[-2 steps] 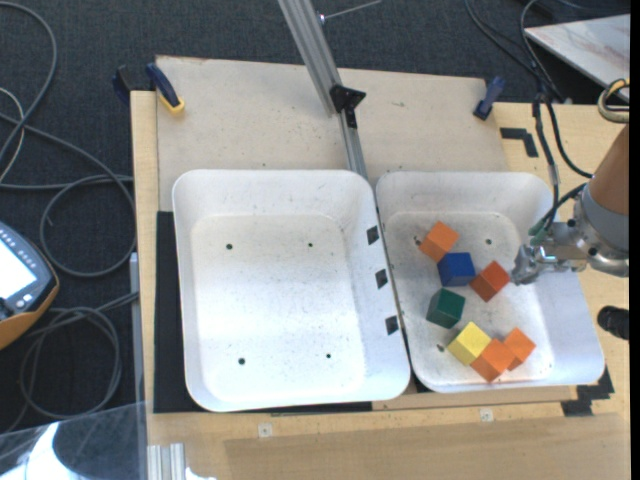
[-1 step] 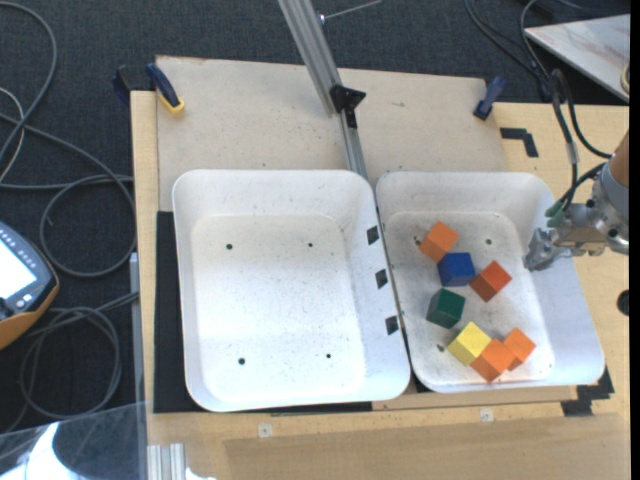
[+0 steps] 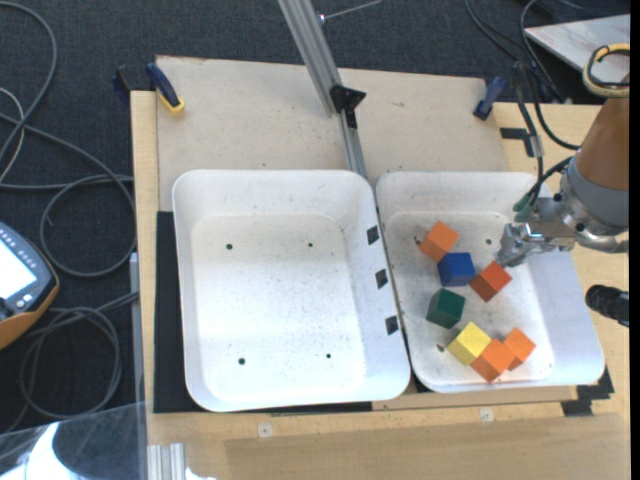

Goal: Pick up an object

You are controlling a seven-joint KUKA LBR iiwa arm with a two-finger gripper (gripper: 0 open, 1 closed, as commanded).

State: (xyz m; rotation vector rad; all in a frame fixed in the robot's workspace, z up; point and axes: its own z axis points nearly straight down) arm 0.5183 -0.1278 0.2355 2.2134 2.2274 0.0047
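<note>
Over the right bin (image 3: 560, 298), your claw (image 3: 512, 248) hangs just above and beside the red-orange block (image 3: 490, 281), which lies near the middle of that bin with the blue block (image 3: 456, 268) touching or almost touching its left side. You have six blocks to choose from there: an orange one (image 3: 438, 240) toward the back, the blue, the red-orange, a green one (image 3: 446, 308) in front of the blue, and a yellow one (image 3: 468, 343) pressed against another orange one (image 3: 505, 353) near the front rim. Judging by position, the red-orange block is your nearest target. To do this well, centre the claw over that block before you descend, and turn the wrist so the closing line runs clear of the blue neighbour; otherwise you may nudge both and come up with nothing. Whether the claw is spread or closed you cannot tell from this angle, as the tip is small and dark. Nothing is seen held in it. Your arm (image 3: 605, 168) enters from the right, wrist bent down toward the bin, cables trailing behind it across the desk (image 3: 250, 118)
</note>
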